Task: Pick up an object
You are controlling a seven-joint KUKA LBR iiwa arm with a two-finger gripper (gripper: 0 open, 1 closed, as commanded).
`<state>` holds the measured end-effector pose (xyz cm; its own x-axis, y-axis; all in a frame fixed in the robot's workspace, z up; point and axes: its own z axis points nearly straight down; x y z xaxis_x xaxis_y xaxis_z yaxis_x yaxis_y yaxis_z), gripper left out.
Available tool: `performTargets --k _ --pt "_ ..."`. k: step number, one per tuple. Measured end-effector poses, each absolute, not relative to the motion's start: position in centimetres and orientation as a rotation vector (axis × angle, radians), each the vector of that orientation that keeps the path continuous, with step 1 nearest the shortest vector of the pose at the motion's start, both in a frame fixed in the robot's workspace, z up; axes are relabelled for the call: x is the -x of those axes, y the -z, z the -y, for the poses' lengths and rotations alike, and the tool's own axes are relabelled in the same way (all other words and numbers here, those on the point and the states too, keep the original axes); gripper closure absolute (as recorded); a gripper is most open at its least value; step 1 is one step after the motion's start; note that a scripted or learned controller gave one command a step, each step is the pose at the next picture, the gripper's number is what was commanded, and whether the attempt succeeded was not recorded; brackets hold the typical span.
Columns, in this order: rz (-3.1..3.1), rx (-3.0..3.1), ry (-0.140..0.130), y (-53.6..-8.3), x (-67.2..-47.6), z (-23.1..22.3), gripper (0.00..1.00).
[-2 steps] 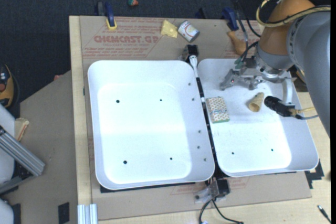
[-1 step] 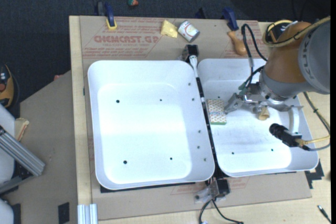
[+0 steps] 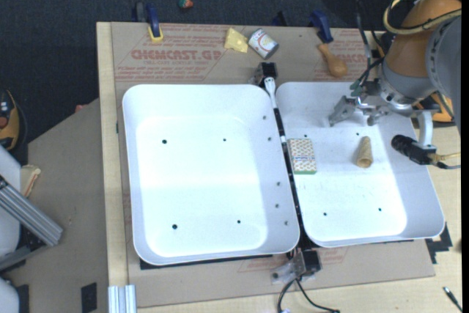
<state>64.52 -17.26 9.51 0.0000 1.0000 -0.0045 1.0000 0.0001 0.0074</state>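
Observation:
The right bin (image 3: 366, 223) holds two things. A small rectangular block (image 3: 302, 155) with a speckled green and tan top lies against the bin's left wall. A short tan cone-shaped piece (image 3: 364, 151) lies near the middle. My gripper (image 3: 355, 113) hangs over the bin's far part, above and behind the tan piece, at the end of the grey arm with the orange band (image 3: 432, 11). Its two metal fingers stand apart with nothing between them.
The left bin (image 3: 139, 106) sits beside the right one, with a black divider strip (image 3: 282, 150) between them. On the cardboard behind the bins lie a yellow chunk (image 3: 236, 41), a small grey-white can (image 3: 262, 43) and a tan wooden piece (image 3: 333, 61). Blue clamps (image 3: 152, 18) hold the board's far edge.

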Motion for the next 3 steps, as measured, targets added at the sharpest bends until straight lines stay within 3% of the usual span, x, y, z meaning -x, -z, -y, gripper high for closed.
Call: performTargets --k 1,2,3 --pt "-2.225 -2.218 -0.001 -8.4 -65.2 13.9 0.0" --pt "-2.209 -2.216 -0.007 -19.1 -62.4 17.4 0.0" --pt "-2.211 -2.203 -0.018 -36.9 -65.5 16.3 0.0"
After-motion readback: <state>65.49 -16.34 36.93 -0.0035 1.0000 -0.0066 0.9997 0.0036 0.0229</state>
